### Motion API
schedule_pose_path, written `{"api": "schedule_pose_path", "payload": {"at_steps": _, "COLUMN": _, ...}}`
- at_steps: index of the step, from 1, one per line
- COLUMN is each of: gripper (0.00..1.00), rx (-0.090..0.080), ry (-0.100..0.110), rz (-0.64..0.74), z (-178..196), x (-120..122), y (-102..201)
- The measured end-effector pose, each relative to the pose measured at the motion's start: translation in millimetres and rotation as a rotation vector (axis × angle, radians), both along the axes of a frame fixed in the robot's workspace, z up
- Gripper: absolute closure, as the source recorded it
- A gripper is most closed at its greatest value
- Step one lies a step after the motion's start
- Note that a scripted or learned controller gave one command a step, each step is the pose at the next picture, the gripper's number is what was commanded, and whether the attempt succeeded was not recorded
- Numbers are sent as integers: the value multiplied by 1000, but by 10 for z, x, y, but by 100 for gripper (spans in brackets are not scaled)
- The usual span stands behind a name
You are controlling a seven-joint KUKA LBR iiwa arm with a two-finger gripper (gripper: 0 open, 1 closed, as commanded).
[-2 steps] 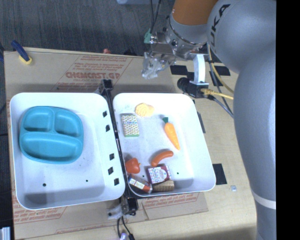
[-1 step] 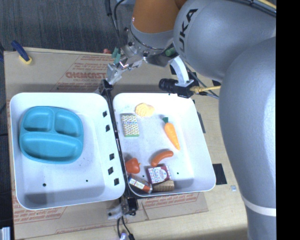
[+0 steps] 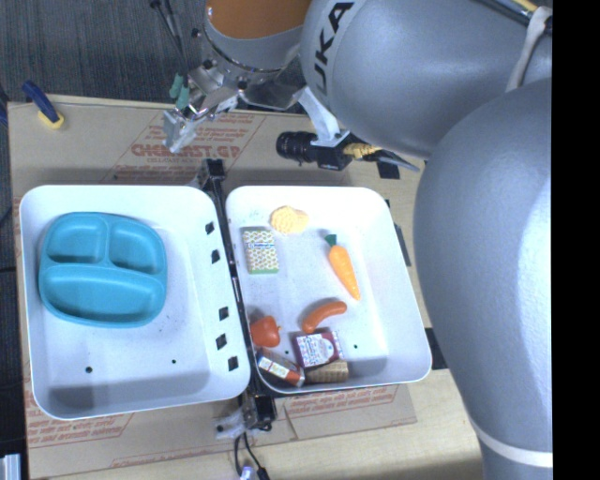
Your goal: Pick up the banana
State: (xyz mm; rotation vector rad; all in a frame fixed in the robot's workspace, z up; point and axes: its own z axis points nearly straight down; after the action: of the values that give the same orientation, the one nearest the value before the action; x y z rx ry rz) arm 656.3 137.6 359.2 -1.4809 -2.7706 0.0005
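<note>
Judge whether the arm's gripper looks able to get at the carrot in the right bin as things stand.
Probably yes. The carrot lies on bare floor of the right bin, apart from its neighbours, nothing covering it. The gripper hangs beyond the bins' far edge.

We look down on a flat tan cardboard-covered surface (image 3: pixel 122 155) printed with faded red lettering, its sheets meeting in seams near the front edge. Beyond its far edge we see dark grey carpeted floor (image 3: pixel 94 42) with a ribbed texture, crossed by thin black cables (image 3: pixel 173 28). A small blue and yellow clamp (image 3: pixel 42 103) sits at the surface's far left corner. The light is even and soft, casting faint shadows.
</note>
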Motion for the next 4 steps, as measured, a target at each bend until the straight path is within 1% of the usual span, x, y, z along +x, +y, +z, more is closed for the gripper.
{"api": "schedule_pose_path", "payload": {"at_steps": 1, "gripper": 100, "rx": -2, "ry": 1, "rz": 438, "z": -221, "x": 2, "y": -397}}
{"api": "schedule_pose_path", "payload": {"at_steps": 3, "gripper": 100, "rx": -5, "ry": -1, "rz": 445, "z": -6, "x": 12, "y": -388}}
{"api": "schedule_pose_path", "payload": {"at_steps": 4, "gripper": 100, "rx": -1, "ry": 2, "rz": 857, "z": -1041, "x": -328, "y": -1061}}
